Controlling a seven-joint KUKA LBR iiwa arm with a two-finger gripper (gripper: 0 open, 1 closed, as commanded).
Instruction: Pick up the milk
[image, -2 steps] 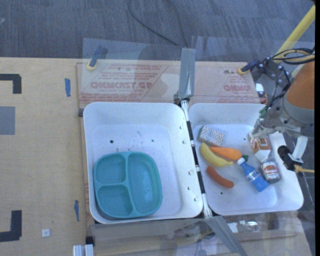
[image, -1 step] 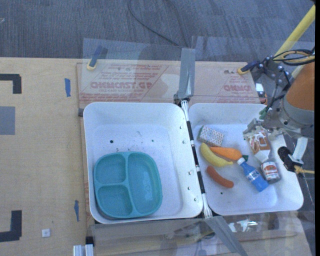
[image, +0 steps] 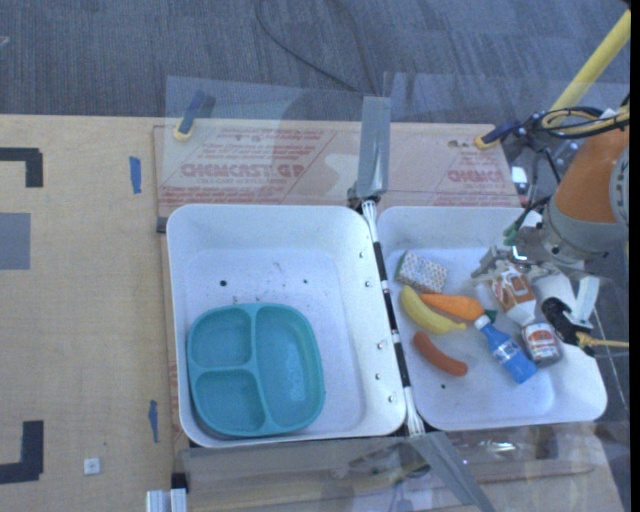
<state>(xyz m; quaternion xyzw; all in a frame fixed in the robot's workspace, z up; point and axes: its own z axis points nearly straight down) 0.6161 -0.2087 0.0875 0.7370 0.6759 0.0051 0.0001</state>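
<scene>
If the gripper (image: 508, 262) descends off-centre: milk carton (image: 514, 291), just below the jaws, tips over
Neighbour risk: blue bottle (image: 507, 353) nudged
Jaw state: cannot tell

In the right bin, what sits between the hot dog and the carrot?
The camera view shows the banana lying between the hot dog and the carrot, pressed against the carrot's lower edge, with bare bin floor separating it from the hot dog.

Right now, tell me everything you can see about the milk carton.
The milk carton is a small brown and white box, cardboard by its look, lying in the right bin near its far right side. The gripper sits right over its upper end. A white cup lies beside it, and the blue bottle below.
</scene>
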